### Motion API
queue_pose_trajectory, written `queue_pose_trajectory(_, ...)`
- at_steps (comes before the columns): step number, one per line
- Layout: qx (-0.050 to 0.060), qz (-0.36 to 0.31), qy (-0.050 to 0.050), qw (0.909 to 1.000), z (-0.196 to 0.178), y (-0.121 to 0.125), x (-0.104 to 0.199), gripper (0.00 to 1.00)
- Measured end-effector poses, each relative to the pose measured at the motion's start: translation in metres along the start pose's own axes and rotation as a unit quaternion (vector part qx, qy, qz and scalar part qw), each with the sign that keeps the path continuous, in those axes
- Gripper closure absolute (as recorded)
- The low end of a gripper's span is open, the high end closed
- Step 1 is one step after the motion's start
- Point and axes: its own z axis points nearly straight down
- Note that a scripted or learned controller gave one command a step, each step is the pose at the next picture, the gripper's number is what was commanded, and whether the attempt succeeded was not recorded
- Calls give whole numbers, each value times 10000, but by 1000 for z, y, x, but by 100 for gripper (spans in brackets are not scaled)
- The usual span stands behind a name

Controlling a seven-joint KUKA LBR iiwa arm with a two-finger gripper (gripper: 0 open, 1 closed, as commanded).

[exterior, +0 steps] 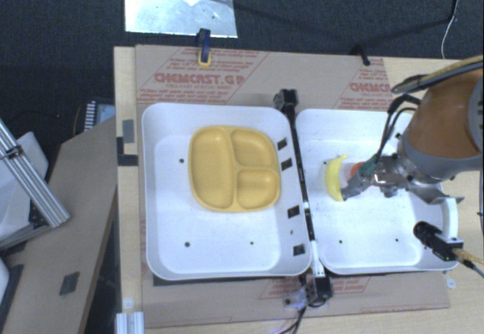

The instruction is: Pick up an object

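- The gripper [355, 187] sits low in the right bin [378, 249], reaching in from the right; its tip lies just to the right of the banana [333, 177], touching it or very nearly so; the banana is therefore on the left of the fingers, towards the divider between the two bins.
- The banana's long axis runs roughly near-to-far, a little curved, with its stem end pointing to the far right; the gripper comes at it almost square across that axis, which in my judgement suits a grasp across the narrow width.
- Whether the fingers are spread or closed I cannot tell; they are dark, blurred and bunched against the fruit; nothing is plainly seen between them, so I would not call the banana held.
- The banana is small, yellow and glossy like a toy, lying flat on the white floor of the right bin, in its left half; a small reddish and green thing [357, 169] sits just to its right, partly hidden by the gripper; what it is I cannot tell.
- The left bin [166, 249] holds a yellow divided plate [233, 168], well apart from the gripper; the banana is by far the nearer thing to pick.
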Motion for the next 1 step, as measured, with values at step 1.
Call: queue_pose_trajectory(1, 3, -2, 4, 10000, 44, -5, 2, 0)
